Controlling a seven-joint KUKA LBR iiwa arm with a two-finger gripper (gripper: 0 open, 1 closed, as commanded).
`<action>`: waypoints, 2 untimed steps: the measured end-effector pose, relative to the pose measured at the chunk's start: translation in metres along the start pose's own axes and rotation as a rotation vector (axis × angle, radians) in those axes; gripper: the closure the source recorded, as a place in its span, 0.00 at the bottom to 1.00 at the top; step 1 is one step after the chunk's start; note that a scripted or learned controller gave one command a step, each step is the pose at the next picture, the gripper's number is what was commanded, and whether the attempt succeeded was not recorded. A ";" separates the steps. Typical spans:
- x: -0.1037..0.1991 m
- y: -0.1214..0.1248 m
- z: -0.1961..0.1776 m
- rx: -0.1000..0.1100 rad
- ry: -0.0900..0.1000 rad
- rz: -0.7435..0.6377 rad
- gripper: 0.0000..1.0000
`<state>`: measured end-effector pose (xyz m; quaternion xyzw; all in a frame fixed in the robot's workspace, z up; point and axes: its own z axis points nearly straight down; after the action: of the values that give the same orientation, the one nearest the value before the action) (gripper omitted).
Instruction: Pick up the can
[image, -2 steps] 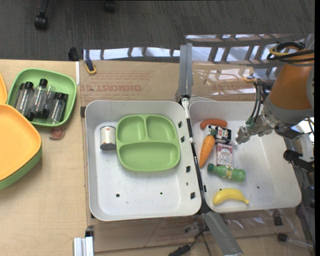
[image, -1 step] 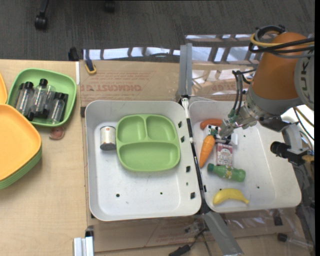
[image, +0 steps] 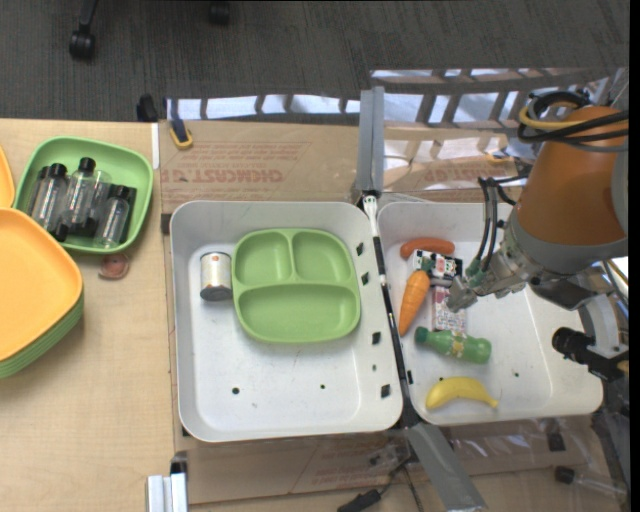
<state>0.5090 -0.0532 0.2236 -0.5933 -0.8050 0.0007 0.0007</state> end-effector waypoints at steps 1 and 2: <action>-0.012 -0.037 0.033 0.001 0.000 0.079 1.00; 0.032 -0.021 -0.005 -0.001 -0.001 0.207 1.00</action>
<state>0.4798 -0.0289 0.2289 -0.6734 -0.7393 0.0006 -0.0004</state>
